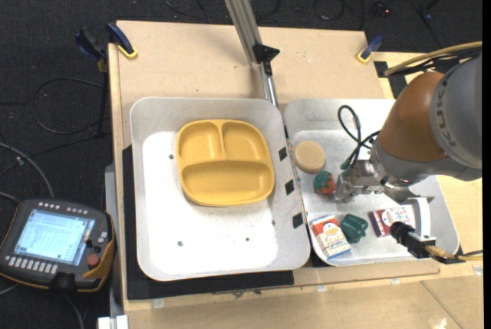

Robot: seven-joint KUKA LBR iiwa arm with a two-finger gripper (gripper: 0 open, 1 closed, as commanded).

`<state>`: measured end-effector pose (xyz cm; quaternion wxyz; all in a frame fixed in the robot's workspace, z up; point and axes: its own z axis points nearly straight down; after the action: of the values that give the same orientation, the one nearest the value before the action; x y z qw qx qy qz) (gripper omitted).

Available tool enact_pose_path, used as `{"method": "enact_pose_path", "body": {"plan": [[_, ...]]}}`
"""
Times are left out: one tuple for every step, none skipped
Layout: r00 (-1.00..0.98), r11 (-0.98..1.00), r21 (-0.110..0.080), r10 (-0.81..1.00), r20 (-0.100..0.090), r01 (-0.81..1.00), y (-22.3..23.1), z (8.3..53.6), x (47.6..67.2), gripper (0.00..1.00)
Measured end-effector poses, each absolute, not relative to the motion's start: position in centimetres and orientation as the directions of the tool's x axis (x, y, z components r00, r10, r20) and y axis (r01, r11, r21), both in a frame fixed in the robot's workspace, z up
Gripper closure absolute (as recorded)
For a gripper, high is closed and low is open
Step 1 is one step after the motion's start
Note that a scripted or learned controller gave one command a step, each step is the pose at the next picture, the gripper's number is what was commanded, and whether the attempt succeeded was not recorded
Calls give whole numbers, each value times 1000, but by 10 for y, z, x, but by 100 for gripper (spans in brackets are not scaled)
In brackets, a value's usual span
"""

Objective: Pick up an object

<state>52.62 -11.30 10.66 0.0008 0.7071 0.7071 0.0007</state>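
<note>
Hovering beside a small carton (pixel 332 236) with unreadable print, the gripper (pixel 347 191) hides its grip state.

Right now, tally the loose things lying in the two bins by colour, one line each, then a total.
Yellow: 1, the divided plate in the left bin
Tan: 1, the round disc
Green: 2, the small ball and the dark green piece
Red and white: 2, the small box and the packet
Total: 6
</note>
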Motion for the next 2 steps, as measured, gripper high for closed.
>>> {"method": "enact_pose_path", "body": {"plan": [[-1, 1, 4, 1000, -1, 1000, -114, 152, 520, 100], [-3, 3, 8, 1000, -2, 1000, -115, 215, 526, 100]]}}
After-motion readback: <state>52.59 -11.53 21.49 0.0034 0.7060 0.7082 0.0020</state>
